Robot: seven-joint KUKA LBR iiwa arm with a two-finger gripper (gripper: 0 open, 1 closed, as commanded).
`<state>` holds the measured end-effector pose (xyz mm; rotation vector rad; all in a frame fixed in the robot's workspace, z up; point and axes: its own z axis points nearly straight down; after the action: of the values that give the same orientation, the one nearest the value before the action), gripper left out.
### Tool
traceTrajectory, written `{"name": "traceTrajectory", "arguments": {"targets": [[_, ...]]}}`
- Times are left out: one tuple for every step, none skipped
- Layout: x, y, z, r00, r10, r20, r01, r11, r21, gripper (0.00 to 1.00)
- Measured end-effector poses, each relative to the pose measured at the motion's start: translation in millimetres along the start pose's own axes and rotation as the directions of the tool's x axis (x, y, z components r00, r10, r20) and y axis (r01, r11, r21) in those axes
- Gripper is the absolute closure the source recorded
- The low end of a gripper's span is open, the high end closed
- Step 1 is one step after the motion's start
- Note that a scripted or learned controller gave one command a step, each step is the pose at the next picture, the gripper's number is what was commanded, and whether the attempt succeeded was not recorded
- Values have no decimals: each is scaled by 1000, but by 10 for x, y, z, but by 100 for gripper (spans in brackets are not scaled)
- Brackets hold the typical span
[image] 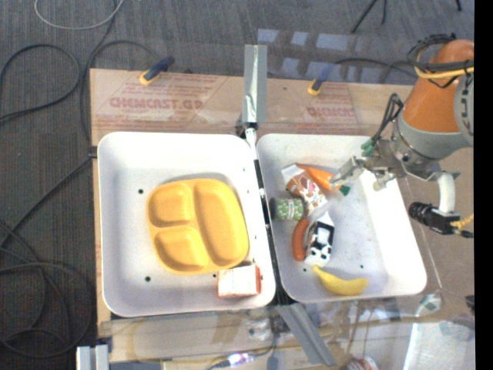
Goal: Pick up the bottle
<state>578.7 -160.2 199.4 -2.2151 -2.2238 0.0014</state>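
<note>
A banana point(341, 282) lies at the near edge of the right bin point(400, 230), level with a small carton point(238, 281) in the left bin point(123, 206). Behind it lie a black-and-white carton point(320, 241), a red sausage-shaped toy point(299, 240) and, in the left bin, a yellow divided tray point(199, 223). The bottle point(290, 209), small with a green label, lies on its side at the right bin's left wall. It seems light, stiff, smooth plastic that may roll; gripping across its middle looks best. Farther back, the hand point(356, 172) hovers over the right bin near a carrot point(316, 176), fingers apparently spread and holding nothing, though that is hard to see.
</note>
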Motion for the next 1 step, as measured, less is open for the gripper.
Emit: {"name": "traceTrajectory", "arguments": {"targets": [[-295,-901,135,985,173,-1,-173,985,2,0]]}}
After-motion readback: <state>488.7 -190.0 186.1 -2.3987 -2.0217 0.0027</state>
